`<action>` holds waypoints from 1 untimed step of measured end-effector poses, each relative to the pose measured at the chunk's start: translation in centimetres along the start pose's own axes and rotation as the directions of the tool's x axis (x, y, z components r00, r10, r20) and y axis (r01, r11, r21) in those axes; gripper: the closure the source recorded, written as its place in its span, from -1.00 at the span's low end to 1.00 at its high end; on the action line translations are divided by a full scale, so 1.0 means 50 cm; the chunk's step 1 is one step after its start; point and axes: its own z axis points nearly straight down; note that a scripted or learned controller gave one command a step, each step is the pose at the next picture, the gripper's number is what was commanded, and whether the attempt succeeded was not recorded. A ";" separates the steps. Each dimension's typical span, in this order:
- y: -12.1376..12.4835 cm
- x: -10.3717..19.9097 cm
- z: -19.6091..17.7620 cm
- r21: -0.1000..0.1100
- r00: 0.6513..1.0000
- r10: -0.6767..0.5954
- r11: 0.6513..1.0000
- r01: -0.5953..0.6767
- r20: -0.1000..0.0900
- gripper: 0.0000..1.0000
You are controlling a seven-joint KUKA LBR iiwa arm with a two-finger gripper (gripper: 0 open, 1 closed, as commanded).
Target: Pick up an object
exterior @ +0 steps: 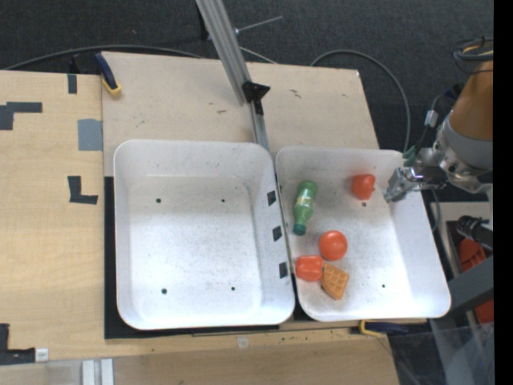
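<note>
Claw [397,187]: at the right edge of the right bin [417,239], near that bin's far right corner, on a grey arm [469,139] with an orange band. Whether it is released or clenched cannot be told; nothing shows between its tips.

Right bin, contents:
- Small red-orange piece [363,186], toward the far right corner, near the claw but apart from it.
- Green bottle [303,207], lying along the left wall, cap end toward the near edge.
- Orange-red ball [333,245], mid-bin.
- Red piece [309,269], near the left wall toward the near edge.
- Waffle-patterned tan piece [335,281], just beside the red piece.

Left bin [128,215]: white, shallow, touching the right bin along its side.

Bench [176,95]: wood, carrying both bins; a metal pole [226,38] slants up from its far edge.
</note>
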 end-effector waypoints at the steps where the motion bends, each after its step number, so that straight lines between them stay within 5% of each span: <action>1: 0.003 0.000 -0.086 0.002 1.000 0.000 1.000 0.000 0.000 1.00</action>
